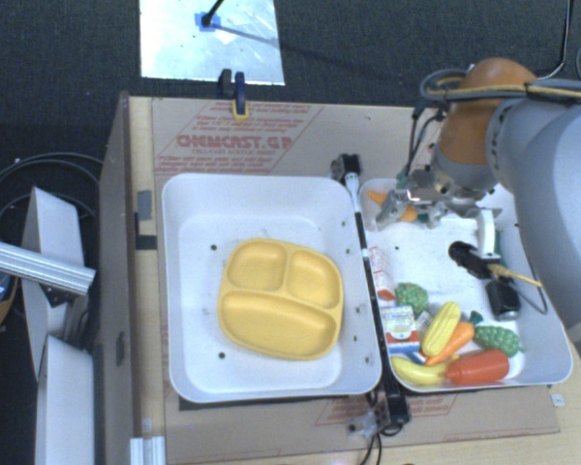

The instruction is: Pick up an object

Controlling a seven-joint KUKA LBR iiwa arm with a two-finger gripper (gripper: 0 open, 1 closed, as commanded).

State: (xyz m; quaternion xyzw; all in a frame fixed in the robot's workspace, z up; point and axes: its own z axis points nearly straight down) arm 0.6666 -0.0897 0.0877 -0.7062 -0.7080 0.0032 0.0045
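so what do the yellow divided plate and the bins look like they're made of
Yellow divided plate: probably moulded plastic, matte to satin, with an even colour and soft rounded ridges between its compartments. Left bin and right bin: likely thin formed plastic, smooth white with rounded corners and faint sheen, though the material can't be confirmed.

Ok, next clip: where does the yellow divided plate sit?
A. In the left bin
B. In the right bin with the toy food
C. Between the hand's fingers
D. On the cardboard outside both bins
A: the yellow plate lies flat on the left bin floor, away from the toy vegetables in the right bin.
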